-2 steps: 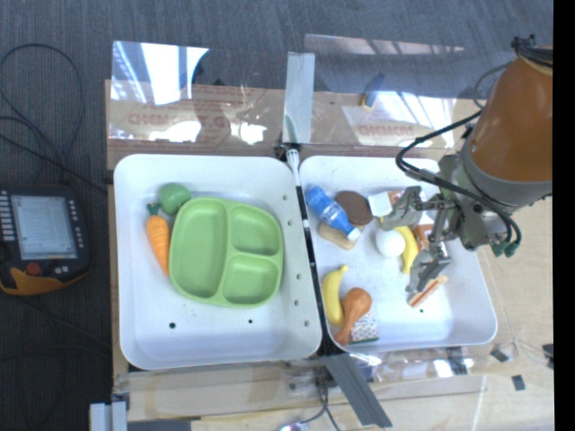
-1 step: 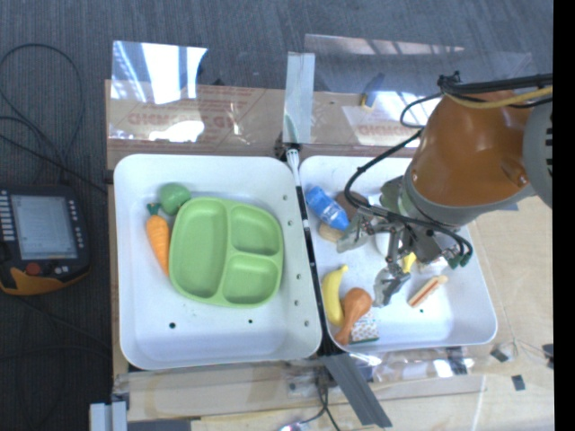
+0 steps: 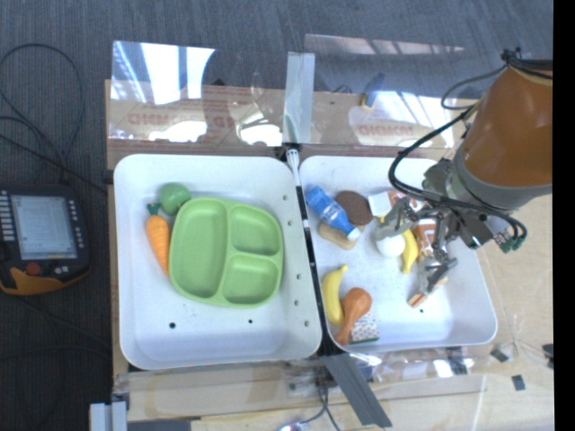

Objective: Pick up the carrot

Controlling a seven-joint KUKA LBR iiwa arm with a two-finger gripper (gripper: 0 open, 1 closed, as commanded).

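Observation:
The carrot [image 3: 158, 239] is orange with a small green top. It lies in the left bin [image 3: 144, 330], squeezed between the bin's left wall and the green divided plate [image 3: 225, 251]. My gripper [image 3: 432, 269] hangs low over the right bin [image 3: 467, 326], near its right side and far from the carrot. Its tip is close to a small orange piece [image 3: 418, 300] on the bin floor. Nothing can be seen held in it.
A green round fruit [image 3: 173, 196] sits just behind the carrot. The right bin holds a blue bottle [image 3: 325, 207], a brown disc [image 3: 356, 207], a white ball [image 3: 389, 244], two bananas [image 3: 333, 293] [image 3: 410, 250] and an orange-brown drumstick-shaped toy [image 3: 353, 306]. A pendant [image 3: 40, 236] lies off the bench to the left.

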